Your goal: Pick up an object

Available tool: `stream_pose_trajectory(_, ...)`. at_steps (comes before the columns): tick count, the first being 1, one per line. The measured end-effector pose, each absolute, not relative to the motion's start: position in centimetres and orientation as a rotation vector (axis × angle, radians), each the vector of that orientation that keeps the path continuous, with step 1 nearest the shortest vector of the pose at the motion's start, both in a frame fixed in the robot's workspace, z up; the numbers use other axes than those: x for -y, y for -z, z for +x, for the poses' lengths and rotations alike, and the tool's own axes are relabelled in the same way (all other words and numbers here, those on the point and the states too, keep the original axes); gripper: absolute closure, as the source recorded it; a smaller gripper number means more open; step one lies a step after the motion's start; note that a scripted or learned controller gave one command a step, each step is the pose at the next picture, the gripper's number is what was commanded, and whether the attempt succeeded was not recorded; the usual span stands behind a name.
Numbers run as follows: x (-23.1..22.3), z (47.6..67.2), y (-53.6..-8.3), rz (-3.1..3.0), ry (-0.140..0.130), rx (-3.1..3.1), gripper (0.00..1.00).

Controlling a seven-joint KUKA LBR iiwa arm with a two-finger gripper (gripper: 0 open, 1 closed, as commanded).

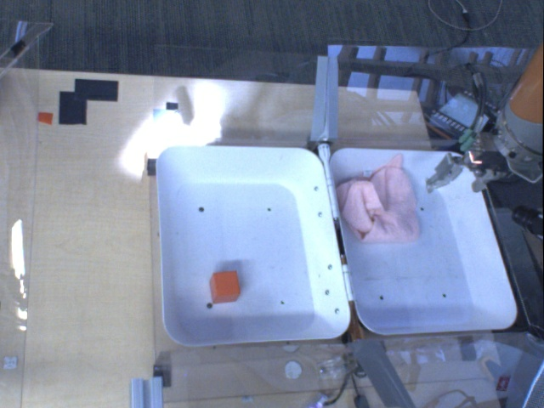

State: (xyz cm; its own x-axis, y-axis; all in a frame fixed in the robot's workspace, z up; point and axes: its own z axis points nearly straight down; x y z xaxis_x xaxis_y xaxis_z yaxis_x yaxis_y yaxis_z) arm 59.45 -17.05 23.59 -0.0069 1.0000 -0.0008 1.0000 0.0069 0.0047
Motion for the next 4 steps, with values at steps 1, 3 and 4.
stream_pose_trajectory(1,10.0,60.6,-9.9,2.180,-0.009,-2.254,0.00)
stream_pose_trajectory(3,9.9,67.0,-9.0,1.908,-0.004,-2.502,0.00)
stream_pose_trajectory(4,9.7,66.9,-9.0,1.883,0.003,-2.515,0.00)
